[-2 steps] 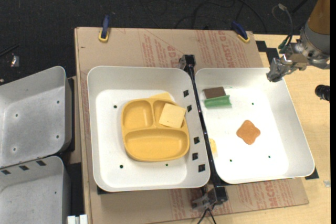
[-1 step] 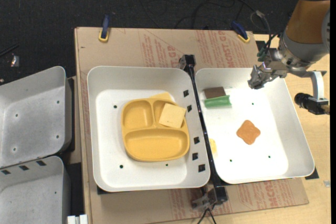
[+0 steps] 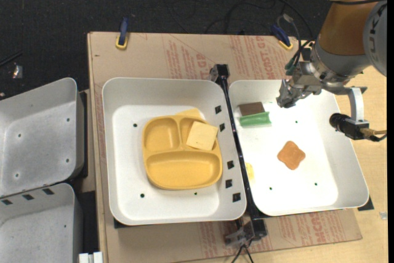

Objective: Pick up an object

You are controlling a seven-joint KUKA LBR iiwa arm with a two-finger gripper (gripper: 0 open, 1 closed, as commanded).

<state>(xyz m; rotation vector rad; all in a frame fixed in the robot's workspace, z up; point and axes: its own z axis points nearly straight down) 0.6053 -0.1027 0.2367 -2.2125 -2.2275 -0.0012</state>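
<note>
Hand (image 3: 287,99) is poised over the right white bin (image 3: 345,151), whether parted or together cannot be told; nothing is seen held. The approach step is judged underway. A descent onto the nearby green-and-brown rectangular block (image 3: 254,114) is called for next.

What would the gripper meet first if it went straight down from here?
Probably bare floor of the right bin, beside the green block. The gripper hangs just right of it, though depth is hard to judge.

green-brown block (image 3: 254,114): flat, right bin far-left | orange cookie (image 3: 291,155): flat, right bin centre
</note>
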